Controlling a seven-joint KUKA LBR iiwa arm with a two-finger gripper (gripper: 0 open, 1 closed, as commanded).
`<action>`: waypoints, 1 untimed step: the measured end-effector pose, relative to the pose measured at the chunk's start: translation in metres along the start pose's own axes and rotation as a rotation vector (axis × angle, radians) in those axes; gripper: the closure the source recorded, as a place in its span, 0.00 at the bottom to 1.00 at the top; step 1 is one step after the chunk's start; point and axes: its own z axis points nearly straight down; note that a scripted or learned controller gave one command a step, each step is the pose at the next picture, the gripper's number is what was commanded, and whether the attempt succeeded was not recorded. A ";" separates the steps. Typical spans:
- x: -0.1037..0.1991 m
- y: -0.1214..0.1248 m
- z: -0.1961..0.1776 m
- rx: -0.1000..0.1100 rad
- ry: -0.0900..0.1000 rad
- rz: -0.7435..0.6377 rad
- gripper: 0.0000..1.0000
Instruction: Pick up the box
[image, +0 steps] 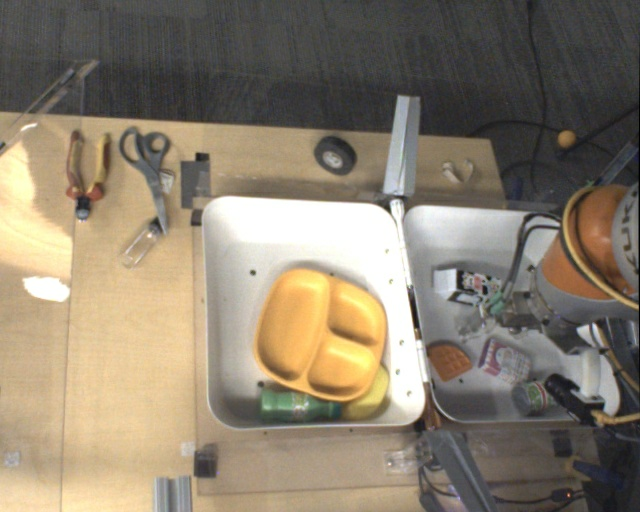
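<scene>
The box (458, 282) is small, white and black with coloured print, and lies in the upper left part of the right bin (440, 225). My gripper (502, 308) hangs low over that bin, just right of the box and slightly nearer the front. The grey arm with its orange band (598, 240) comes in from the right edge. The gripper's dark body and cables cover the box's right end, and I see nothing held in the gripper.
In the right bin also lie an orange-brown piece (449, 360), a purple and white packet (503, 358) and a dark can (533, 396). The left bin (230, 300) holds a yellow divided tray (322, 333) resting on a green can (290, 404). Scissors (150, 165) and pliers (85, 170) lie on the bench.
</scene>
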 end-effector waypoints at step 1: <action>-0.003 -0.023 0.011 0.006 0.006 -0.083 0.00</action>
